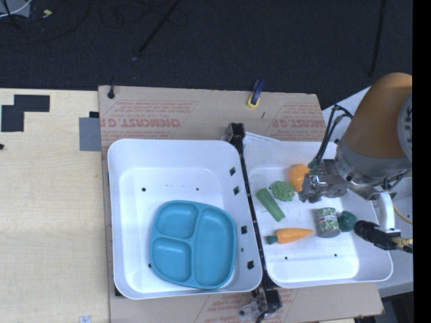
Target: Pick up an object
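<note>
The right bin point(316, 264) holds several small toy foods. An orange carrot point(291, 235) lies near the middle, with a green stick-shaped piece point(270, 204) above it to the left. A green broccoli-like lump point(283, 191) and an orange round fruit point(299, 176) sit at the bin's upper part. A small green-labelled can point(327, 222) stands beside a dark green piece point(347, 220) on the right. My gripper point(312, 188) hangs low over the bin, just right of the orange fruit and broccoli and above the can.
The left bin point(135, 180) holds a blue divided plate point(193, 244). A black divider point(246, 207) runs between the two bins. The arm's grey and orange body point(380, 130) covers the right bin's upper right corner. Cardboard point(202, 116) lies under both bins.
</note>
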Motion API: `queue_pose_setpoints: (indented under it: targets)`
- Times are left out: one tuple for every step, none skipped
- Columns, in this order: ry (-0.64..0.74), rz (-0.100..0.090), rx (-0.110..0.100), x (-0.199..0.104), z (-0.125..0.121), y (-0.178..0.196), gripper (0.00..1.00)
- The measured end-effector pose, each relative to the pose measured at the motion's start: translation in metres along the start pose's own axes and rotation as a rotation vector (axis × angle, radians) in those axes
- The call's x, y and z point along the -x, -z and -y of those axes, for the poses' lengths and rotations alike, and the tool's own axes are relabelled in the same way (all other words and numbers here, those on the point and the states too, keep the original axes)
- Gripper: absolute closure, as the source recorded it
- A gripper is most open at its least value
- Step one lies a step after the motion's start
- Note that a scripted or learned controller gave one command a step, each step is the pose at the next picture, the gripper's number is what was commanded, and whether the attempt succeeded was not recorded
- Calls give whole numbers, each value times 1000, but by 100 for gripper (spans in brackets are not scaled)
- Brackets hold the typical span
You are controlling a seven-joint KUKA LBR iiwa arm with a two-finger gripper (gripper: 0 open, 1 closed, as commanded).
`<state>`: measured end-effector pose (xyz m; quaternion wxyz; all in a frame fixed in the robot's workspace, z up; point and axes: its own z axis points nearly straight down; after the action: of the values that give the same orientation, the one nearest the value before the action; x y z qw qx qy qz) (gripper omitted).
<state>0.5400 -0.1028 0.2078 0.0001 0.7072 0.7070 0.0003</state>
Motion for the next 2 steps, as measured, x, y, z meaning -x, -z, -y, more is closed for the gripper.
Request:
queue_pose_setpoints:
  targets:
    - [0,0,0,1,0,21,100]
    - [4,-2,-3,-45,-4,20,100]
